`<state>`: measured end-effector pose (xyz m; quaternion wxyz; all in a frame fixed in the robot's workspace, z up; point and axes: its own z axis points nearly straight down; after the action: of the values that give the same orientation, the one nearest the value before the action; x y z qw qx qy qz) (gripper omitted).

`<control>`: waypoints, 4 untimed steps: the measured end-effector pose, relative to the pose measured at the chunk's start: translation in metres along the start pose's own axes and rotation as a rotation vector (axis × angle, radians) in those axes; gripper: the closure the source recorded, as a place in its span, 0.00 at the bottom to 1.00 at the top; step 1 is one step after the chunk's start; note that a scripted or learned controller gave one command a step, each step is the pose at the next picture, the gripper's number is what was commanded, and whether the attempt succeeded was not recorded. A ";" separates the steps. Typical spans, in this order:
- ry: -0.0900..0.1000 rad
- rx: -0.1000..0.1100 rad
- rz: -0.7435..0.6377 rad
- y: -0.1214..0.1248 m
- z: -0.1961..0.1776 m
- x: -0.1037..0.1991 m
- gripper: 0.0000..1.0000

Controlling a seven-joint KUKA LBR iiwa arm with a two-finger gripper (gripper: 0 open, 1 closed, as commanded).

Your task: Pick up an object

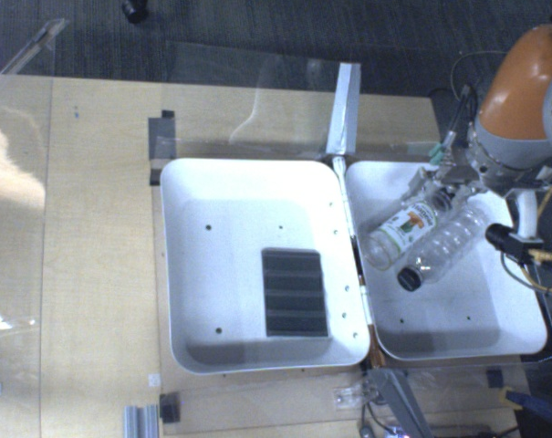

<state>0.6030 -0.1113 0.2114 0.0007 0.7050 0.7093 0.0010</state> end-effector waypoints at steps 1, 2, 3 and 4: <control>-0.001 -0.001 -0.035 0.014 0.108 -0.038 0.00; -0.006 -0.018 -0.059 0.013 0.118 -0.016 0.00; -0.001 -0.005 0.072 0.068 0.118 -0.051 0.00; -0.003 -0.012 0.063 0.070 0.105 -0.049 1.00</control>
<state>0.6738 -0.1598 0.1064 0.0057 0.7270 0.6866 0.0042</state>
